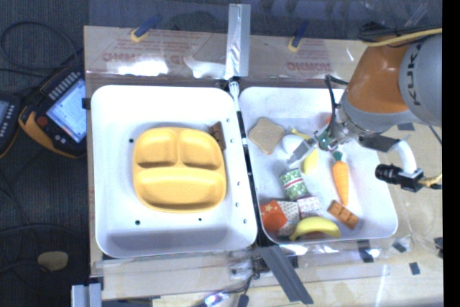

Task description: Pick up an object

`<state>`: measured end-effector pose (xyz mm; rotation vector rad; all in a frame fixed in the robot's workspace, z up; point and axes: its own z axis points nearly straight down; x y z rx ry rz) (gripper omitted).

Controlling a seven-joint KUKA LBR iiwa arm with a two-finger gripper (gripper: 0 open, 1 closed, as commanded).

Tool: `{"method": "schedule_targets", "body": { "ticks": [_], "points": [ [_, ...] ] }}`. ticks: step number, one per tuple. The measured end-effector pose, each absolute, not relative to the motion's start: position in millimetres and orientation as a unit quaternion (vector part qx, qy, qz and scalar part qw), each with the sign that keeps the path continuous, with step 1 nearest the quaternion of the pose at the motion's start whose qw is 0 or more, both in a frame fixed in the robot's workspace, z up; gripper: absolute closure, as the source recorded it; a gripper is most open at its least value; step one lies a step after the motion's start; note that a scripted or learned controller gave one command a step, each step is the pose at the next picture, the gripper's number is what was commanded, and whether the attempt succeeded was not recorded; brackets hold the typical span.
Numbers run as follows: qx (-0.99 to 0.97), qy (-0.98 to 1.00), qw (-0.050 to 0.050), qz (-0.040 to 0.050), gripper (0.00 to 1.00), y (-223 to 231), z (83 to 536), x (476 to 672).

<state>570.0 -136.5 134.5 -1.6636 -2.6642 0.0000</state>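
The right bin (pixel 374 223) holds several toy foods. A slice of bread (pixel 267 134) lies at its back left and an orange carrot (pixel 340 182) near the middle right. A green and white can (pixel 292 183) stands at the centre, and a banana (pixel 316 228) lies by the front wall. A red box (pixel 272 215) and a brown chocolate piece (pixel 343 213) lie beside the banana. My gripper (pixel 317 147) hangs low over the bin's middle. It is just above a small pale yellow piece (pixel 311 161) and a white piece (pixel 293 144), left of the carrot's top.
The left bin (pixel 108 226) carries a yellow divided plate (pixel 178 169), with a small brown item (pixel 217 131) at the plate's back right corner. A teach pendant (pixel 61 115) lies on the floor at the left. The arm's orange band (pixel 377 83) sits over the right bin's back right.
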Motion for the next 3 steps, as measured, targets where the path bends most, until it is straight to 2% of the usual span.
{"method": "schedule_targets", "body": {
  "ticks": [1,2,3],
  "points": [
    [-0.562,-0.827,-0.003,-0.0027,0.0,-151.0,88.6,588.9],
    [-0.563,-0.827,-0.005,-0.0041,1.0,-151.2,97.6,590.5],
    [-0.484,-0.875,0.001,0.0002,1.0,-33.3,212.8,602.7]
  ]
}}
